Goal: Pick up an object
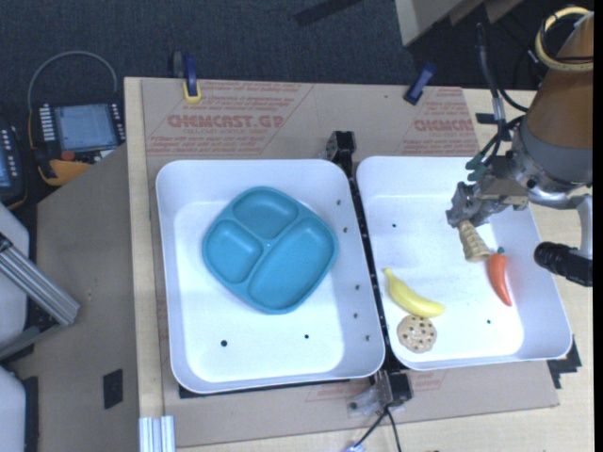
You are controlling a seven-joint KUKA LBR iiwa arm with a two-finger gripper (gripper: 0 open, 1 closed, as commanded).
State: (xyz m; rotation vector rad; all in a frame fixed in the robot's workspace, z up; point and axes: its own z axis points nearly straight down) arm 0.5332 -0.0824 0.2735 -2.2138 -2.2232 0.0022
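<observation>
Partly hidden pincer (474, 217) above tan object (475, 244) in right bin (452, 351); finger spread unreadable.

Dark blue carpet floor (236, 26) surrounds the brown paper-covered worktop (283, 111); small screened device (83, 125) at left, evenly lit.
</observation>
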